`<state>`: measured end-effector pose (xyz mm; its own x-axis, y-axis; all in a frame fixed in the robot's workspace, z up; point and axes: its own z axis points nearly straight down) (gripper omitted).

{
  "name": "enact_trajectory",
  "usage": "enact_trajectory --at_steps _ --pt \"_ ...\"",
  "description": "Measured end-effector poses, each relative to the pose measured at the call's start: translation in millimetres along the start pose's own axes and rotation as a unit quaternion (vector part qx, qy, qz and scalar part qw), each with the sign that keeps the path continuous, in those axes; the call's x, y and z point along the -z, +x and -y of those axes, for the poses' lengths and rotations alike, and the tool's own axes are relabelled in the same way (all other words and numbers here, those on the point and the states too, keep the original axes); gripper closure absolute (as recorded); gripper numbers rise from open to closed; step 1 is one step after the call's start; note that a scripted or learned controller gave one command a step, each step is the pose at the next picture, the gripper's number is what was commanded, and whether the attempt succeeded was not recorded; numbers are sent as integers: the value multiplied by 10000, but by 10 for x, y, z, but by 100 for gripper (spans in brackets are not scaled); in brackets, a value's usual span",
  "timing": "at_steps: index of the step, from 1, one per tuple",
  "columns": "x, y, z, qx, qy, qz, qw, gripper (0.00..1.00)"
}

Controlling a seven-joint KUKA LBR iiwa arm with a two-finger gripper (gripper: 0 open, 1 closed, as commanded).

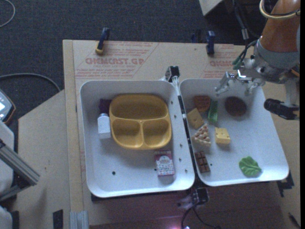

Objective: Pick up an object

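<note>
My gripper (pixel 237 83) hangs over the far edge of the right bin (pixel 267 142), its fingers spread open with nothing between them. Just below it in the bin lie a dark brown round patty (pixel 235 106), a reddish-brown piece (pixel 202 102) and a green strip (pixel 212 112). Further toward the front are a yellow cheese wedge (pixel 194 118), a cake slice (pixel 202 135), a yellow cheese block (pixel 222 136), a chocolate bar (pixel 202 161) and a green leaf (pixel 249 166).
The left bin (pixel 90 171) holds a yellow divided plate (pixel 140 121), a small white bottle (pixel 104 126), a dark purple item (pixel 105 104) and a pink carton (pixel 165 163). Clamps (pixel 102 40) sit on the board's far edge. The arm's grey and orange body (pixel 281 27) fills the upper right.
</note>
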<state>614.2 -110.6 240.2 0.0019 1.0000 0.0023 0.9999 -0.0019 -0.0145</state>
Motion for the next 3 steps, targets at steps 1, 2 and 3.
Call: enact_trajectory --at_steps 1,2,3 --pt "75 0 -22 10 -66 9 10000 0" --pt "-418 51 -109 21 -38 5 10000 0" --pt "-1054 25 -106 8 -34 4 10000 0"
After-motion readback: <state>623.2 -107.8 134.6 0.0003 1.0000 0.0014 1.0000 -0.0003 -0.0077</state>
